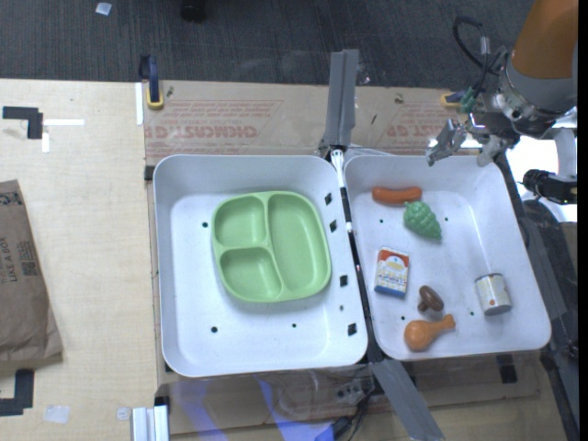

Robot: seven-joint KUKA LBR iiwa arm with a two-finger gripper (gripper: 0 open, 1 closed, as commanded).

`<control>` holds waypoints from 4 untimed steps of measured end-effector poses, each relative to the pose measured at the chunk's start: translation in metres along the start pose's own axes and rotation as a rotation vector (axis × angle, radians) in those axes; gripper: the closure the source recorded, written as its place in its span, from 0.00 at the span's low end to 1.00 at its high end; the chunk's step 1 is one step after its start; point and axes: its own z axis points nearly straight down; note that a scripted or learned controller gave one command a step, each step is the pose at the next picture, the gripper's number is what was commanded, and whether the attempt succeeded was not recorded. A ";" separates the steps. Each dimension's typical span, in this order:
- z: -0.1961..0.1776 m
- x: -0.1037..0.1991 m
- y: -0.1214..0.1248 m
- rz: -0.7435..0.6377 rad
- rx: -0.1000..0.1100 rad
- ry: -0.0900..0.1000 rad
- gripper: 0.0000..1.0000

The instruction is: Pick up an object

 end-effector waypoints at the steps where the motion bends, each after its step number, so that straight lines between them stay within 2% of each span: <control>1: 0.156 -0.002 0.012 0.013 -0.003 0.000 0.00; 2: 0.159 0.008 -0.042 0.053 -0.001 0.000 0.00; 3: 0.150 0.006 -0.042 0.058 0.000 0.000 1.00; 4: 0.121 -0.012 -0.046 0.146 0.000 0.000 1.00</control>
